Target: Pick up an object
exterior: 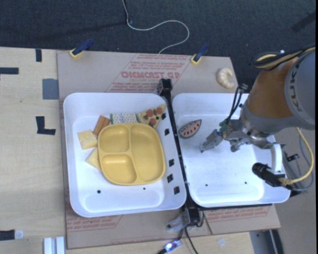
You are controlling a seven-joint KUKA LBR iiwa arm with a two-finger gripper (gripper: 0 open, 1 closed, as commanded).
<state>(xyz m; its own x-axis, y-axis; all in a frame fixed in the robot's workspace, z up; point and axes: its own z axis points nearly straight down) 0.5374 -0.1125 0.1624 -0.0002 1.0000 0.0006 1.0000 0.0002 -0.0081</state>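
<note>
End effector over right bin — watermelon slice just beside — yellow tray in left bin

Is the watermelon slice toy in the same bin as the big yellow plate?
No, the watermelon slice lies in the right bin, while the yellow plate sits in the left bin.

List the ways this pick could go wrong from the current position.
1. The gripper hangs over bare floor of the right bin, beside the watermelon slice, not above it; closing here would likely grab nothing.
2. The slice is small and looks flat, lying close to the divider between the bins, so a finger may strike that wall or slide the slice along.
3. In the left bin, the small pieces are tucked against the yellow plate, leaving little room.
</note>
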